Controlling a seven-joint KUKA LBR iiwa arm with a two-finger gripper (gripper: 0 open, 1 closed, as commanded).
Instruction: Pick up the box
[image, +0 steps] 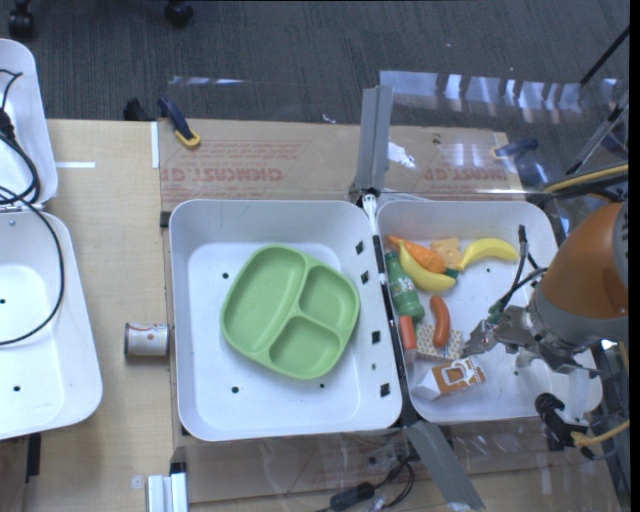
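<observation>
1. Bench (110, 150): tan top carrying two white bins side by side.
2. Left bin (195, 400): holds a green plate (290, 312) with three compartments.
3. Right bin (540, 215): holds the box and toy food.
4. Box (458, 377): small, white and orange, at the near edge of the right bin. It lies tilted; its long axis runs roughly left to right, the right end a little farther from the camera.
5. Sausage (440, 320): red-orange, just beyond the box, lengthwise front to back.
6. Bottle (403, 289): green, along the bin's left wall.
7. Banana (485, 250), carrot (420, 256) and other yellow pieces: at the bin's far end, well apart from the box.
8. Hand (487, 337): at the arm's tip, just right of the sausage and beyond the box, apart from it. Whether the hand is wide or narrow cannot be told.
9. Can (147, 340): on the bench left of the left bin.
</observation>
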